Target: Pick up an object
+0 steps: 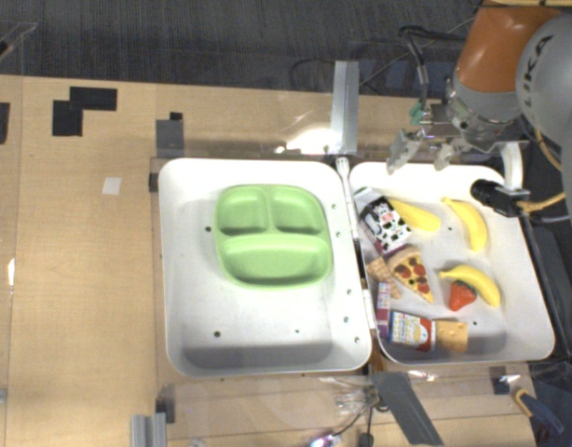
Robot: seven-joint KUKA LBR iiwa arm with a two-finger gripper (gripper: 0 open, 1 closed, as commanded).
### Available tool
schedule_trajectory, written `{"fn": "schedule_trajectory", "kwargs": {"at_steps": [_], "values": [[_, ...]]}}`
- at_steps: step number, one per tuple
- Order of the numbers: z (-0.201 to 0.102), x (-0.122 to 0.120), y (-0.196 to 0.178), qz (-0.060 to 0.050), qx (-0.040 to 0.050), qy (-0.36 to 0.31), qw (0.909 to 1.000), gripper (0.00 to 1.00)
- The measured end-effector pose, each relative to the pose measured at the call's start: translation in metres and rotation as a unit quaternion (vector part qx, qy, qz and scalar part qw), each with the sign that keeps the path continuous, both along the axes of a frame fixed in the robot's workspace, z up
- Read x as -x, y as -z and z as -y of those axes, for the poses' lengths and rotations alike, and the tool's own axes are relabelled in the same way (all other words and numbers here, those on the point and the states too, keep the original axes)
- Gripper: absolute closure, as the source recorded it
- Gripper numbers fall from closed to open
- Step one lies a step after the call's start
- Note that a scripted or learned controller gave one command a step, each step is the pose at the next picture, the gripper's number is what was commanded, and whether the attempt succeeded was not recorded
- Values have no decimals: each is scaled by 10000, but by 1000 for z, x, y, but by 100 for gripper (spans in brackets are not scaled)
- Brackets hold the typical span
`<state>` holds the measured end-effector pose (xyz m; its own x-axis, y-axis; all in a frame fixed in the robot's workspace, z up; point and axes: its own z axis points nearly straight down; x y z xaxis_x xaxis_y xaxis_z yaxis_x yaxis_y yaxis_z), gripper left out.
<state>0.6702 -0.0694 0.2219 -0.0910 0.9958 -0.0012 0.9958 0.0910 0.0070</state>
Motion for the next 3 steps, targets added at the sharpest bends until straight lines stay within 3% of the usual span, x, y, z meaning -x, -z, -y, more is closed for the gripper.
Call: {"fn": "schedule_trajectory", "kwargs": {"at_steps": [1, 2, 3], "values": [[20, 3, 123, 20, 2, -222, 9998, 0], [19, 0, 109, 61, -2, -228, 9997, 100], [77, 31, 132, 21, 9, 193, 9998, 100]]}}
